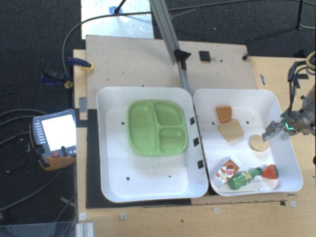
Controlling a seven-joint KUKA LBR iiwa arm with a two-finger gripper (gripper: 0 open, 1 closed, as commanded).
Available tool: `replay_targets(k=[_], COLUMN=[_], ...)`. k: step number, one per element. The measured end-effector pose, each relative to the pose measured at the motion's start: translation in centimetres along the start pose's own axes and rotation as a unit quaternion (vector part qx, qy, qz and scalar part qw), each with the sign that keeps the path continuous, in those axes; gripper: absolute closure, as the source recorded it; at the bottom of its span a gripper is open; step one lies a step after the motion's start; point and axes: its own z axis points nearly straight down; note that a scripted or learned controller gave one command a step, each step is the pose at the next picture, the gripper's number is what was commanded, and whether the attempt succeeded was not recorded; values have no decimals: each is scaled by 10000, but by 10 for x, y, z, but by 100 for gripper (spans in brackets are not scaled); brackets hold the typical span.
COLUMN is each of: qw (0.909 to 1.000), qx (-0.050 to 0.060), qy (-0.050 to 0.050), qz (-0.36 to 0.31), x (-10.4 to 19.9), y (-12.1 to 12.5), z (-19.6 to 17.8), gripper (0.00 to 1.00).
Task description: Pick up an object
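R bin (284,132): 6 items. 1 round tan cookie-like disc (258,142) near R wall, just beside end effector (273,131); fingers' state can't tell, nothing seen gripped. 1 square toast slice (231,130), 1 small orange block (223,114) behind it. Front edge: 1 flat printed packet (227,171), 1 green bottle (244,177) lying down, 1 red piece (269,171). L bin (111,181): 1 green 3-compartment plate (158,128), smooth plastic. Both bins shallow, white, side by side on desk (148,58).
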Motion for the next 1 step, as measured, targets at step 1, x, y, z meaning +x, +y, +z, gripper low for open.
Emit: replay_targets(k=[1], qw=[10000], qx=[-9], qy=[-3], qz=[-1], x=[0], y=[0], z=[-1], gripper=[0])
